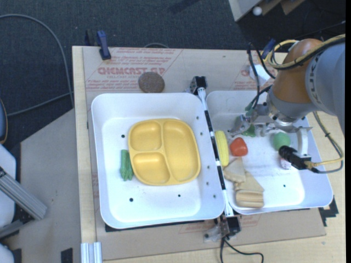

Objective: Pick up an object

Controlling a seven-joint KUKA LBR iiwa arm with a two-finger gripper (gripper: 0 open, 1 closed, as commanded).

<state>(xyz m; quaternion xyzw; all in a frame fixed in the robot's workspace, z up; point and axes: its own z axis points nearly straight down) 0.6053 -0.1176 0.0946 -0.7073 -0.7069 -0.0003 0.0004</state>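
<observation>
Dark carpet, cardboard-topped bench, two white bins, gripper state unclear

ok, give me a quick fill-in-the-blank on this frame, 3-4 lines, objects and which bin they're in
1. The yellow divided plate lies in the ____ bin.
2. The plate has ____ compartments.
3. The green pod-shaped item lies on the bin floor just ____ of the plate.
4. The red tomato-like piece lies in the right bin, beside a ____ corn-like piece along the bin's left wall.

Missing words: left; three; left; yellow
</observation>
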